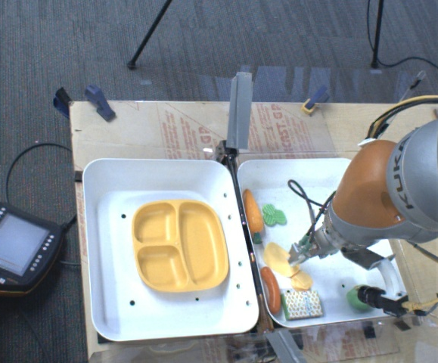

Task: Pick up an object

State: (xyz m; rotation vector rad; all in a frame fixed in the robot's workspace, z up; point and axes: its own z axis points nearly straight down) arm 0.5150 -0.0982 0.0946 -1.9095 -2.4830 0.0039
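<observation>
Gripper (297,259) finger state cannot be determined; directly beneath its tip lies a flat, pale-yellow chip (276,258).

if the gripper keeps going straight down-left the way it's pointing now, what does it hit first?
Most likely the pale yellow chip-like pieces in the right bin: the gripper tip sits right at their edge. Height above them is unclear from this slanted view. Beyond them lies the carrot.

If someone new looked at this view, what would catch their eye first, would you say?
Probably the yellow divided plate, lying alone in the left bin. Next, the arm's orange band over the right bin, with the gripper low above the pale yellow pieces near the carrot.
</observation>
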